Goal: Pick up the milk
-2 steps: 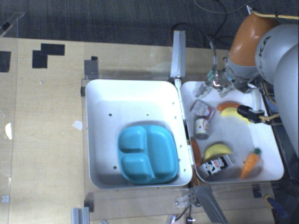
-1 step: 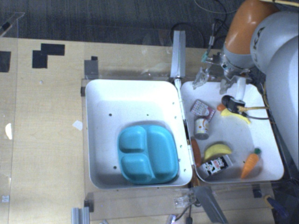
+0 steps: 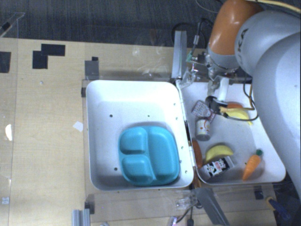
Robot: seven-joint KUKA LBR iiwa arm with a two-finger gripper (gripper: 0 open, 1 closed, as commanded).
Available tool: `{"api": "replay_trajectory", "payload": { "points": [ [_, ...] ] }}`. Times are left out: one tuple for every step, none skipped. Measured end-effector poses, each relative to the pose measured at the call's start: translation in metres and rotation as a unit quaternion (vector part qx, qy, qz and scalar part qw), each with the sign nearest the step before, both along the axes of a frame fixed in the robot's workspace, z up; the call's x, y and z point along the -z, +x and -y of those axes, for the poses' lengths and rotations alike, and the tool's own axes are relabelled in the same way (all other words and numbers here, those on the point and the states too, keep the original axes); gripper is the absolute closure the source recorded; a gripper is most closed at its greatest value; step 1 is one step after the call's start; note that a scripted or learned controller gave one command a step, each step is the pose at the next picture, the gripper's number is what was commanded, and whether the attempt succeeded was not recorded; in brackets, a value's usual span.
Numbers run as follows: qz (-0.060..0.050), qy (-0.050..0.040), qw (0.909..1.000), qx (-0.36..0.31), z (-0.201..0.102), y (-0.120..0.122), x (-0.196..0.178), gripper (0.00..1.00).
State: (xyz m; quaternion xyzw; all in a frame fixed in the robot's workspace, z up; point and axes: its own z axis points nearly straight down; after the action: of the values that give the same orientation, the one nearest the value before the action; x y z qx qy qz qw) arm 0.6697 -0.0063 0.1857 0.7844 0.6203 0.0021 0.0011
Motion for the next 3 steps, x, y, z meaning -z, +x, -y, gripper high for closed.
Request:
{"api": "replay_trajectory", "payload": {
  "points": [
    [0.000,-0.0002,0.9985,-0.054,-0.043,0.000,0.000,0.00],
    [0.003,-0.0004,0.9984,-0.057,-0.044,0.001,-0.012,1.00],
    [0.001,-0.0002,0.9999,-0.012,-0.077,-0.054,-0.251,1.00]
  ]
}}
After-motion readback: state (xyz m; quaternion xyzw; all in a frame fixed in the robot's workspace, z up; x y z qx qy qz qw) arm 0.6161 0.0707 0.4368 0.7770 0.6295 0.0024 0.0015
